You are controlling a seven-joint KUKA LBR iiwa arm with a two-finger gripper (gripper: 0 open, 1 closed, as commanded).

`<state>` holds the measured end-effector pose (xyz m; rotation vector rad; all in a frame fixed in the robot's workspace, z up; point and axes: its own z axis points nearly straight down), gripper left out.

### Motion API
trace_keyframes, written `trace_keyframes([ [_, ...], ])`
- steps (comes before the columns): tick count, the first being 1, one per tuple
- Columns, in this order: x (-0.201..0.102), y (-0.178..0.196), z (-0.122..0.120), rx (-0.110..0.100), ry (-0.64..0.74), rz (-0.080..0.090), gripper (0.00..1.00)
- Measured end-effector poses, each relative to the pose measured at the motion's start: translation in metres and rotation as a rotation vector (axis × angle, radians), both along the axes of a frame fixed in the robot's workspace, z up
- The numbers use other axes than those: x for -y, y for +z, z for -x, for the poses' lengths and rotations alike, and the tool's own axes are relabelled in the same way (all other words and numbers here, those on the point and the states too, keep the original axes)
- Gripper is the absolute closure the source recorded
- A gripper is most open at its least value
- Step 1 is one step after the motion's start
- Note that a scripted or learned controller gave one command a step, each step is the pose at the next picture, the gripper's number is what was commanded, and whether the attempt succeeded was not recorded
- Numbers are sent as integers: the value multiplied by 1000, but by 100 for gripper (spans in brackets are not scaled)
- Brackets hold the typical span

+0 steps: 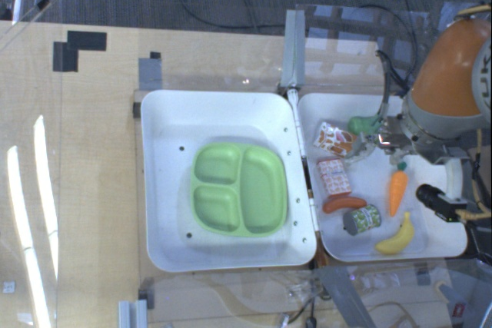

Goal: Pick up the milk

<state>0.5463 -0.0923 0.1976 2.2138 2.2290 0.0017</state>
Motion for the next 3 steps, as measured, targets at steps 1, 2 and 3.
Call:
trace_keyframes([
  [1,-9,-103,11,5,-53,0,0],
  [2,-10,-95,8,6,-51,-2,100],
  [3,-37,-15,23,2,-204,1,100],
])
